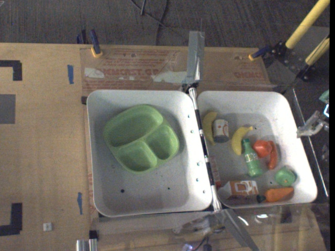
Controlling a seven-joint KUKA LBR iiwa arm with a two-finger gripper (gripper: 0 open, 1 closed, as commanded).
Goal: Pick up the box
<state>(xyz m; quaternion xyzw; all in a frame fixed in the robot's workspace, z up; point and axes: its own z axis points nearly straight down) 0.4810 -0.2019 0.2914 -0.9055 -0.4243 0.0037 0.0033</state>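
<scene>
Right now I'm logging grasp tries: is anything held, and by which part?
Nothing is held. The box lies in the right bin beside the carrot, with no gripper at it.

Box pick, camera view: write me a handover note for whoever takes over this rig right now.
Gripper: at the right bin's right rim, nothing visible in it; open or shut not readable.
Box: lying at the right bin's front edge, carrot just to its right, green bottle behind it.
Left bin: holds the green tray.
Done: nothing yet; box not grasped.
Left: move over the box, grasp, lift.
</scene>
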